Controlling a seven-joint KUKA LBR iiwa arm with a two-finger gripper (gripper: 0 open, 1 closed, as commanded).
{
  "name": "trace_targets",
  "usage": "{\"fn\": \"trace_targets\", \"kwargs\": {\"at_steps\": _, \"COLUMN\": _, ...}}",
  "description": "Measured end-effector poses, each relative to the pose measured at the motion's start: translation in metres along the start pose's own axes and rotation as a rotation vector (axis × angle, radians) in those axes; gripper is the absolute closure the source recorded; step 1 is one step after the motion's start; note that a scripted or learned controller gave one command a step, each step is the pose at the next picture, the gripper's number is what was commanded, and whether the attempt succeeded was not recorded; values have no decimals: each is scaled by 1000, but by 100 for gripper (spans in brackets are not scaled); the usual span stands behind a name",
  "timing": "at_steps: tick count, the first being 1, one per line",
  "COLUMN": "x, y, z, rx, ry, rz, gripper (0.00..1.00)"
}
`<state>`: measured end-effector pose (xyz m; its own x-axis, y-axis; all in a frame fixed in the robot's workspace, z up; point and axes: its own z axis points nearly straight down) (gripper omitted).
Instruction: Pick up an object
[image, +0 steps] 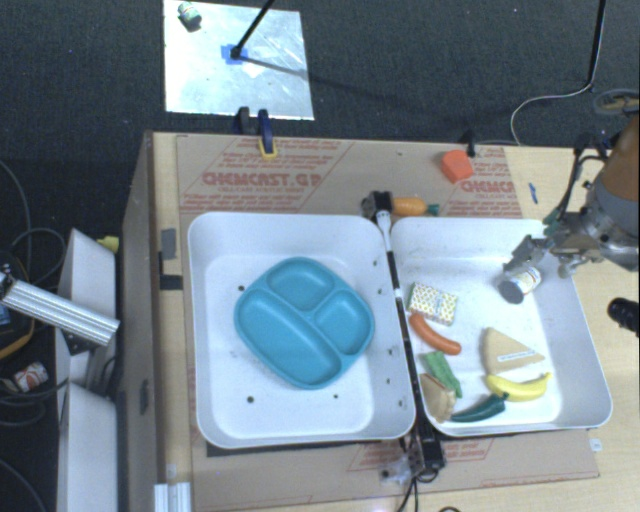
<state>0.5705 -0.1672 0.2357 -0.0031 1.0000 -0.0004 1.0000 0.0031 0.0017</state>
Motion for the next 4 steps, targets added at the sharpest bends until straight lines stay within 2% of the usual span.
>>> {"fn": "trace_targets", "kwargs": {"at_steps": 1, "x": -32, "y": -53, "z": 151, "rx": 0, "ry": -1, "rz": 2, "gripper": 0}}
{"fn": "trace_targets", "kwargs": {"at_steps": 2, "x": -22, "y": 4, "z": 151, "rx": -1, "ry": 0, "rz": 0, "gripper": 0}}
{"fn": "trace_targets", "kwargs": {"at_steps": 3, "x": -31, "y": 76, "z": 29, "rx": -6, "ry": -2, "rz": -1, "gripper": 0}}
{"fn": "trace_targets", "kwargs": {"at_steps": 4, "x": -40, "y": 81, "z": 48, "rx": -1, "ry": -1, "rz": 0, "gripper": 0}}
